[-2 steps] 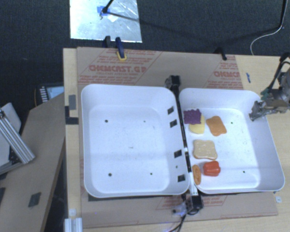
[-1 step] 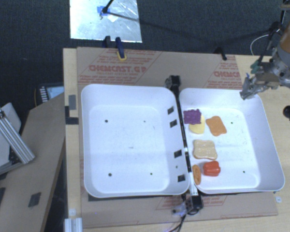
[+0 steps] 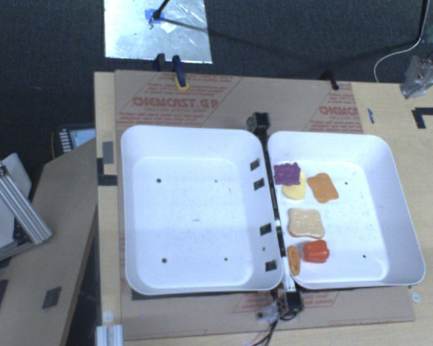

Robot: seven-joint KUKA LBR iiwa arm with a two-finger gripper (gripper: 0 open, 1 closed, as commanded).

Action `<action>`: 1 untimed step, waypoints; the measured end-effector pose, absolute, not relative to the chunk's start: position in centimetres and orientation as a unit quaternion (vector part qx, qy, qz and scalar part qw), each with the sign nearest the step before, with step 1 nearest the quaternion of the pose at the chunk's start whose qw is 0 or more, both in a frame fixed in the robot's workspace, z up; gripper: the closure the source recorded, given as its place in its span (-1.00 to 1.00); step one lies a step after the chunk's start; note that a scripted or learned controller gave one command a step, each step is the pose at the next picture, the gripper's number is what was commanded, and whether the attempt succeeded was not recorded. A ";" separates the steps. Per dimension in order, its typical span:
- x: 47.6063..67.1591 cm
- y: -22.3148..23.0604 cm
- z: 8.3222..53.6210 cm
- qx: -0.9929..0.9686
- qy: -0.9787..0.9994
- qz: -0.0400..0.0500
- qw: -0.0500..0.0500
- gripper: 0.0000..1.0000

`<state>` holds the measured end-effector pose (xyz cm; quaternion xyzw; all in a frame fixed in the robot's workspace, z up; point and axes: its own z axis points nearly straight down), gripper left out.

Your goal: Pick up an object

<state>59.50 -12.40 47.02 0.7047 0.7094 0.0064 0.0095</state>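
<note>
The right bin holds several small toy foods near its left wall. A purple piece lies at the top, with a pale yellow piece touching it just below. An orange-brown piece sits to their right. A tan toast slice lies lower down. Below it are a red piece and a small orange piece against the divider. At the far upper right edge, part of the grey arm hardware hangs well away from the bins.
The left bin sits beside the right one, joined by a black-clipped divider. Both rest on a cardboard sheet on the wooden bench. A shiny foil square lies beyond the bench. An aluminium frame stands at left.
</note>
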 end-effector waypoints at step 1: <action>54.9 -17.3 54.0 0.708 0.706 0.002 0.006 1.00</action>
